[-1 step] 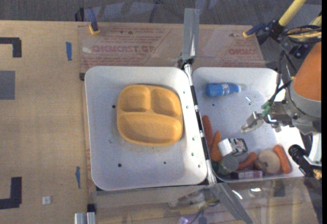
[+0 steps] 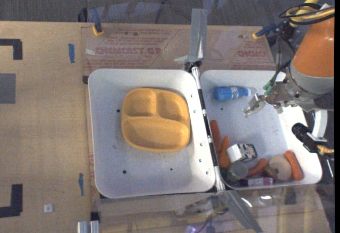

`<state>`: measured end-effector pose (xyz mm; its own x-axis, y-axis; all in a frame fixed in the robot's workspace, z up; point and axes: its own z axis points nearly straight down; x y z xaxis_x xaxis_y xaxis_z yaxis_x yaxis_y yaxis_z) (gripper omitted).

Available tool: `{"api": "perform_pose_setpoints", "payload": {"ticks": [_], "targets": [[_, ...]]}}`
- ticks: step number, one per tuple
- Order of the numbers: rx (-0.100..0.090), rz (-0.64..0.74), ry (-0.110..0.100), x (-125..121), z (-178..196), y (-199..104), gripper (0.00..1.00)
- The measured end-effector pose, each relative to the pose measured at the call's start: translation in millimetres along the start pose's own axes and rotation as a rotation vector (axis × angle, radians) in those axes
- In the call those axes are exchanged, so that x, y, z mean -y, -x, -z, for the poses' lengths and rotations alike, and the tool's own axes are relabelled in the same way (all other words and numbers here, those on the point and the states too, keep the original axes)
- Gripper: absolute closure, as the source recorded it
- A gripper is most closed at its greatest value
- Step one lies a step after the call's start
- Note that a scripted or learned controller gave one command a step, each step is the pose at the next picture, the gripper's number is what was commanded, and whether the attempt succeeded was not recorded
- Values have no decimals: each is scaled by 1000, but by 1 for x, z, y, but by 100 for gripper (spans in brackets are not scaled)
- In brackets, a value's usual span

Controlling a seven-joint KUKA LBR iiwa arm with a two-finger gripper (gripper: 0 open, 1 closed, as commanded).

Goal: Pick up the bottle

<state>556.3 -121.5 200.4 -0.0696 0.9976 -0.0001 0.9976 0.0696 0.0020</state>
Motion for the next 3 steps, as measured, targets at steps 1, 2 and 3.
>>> {"api": "perform_pose_setpoints", "payload": {"ticks": [1,2,3], "targets": [[0,-107,0,-83,0,-49,0],[0,-2,0,-64,44,-115,0],[0,85,-2,-54,-15,-45,0]]}}
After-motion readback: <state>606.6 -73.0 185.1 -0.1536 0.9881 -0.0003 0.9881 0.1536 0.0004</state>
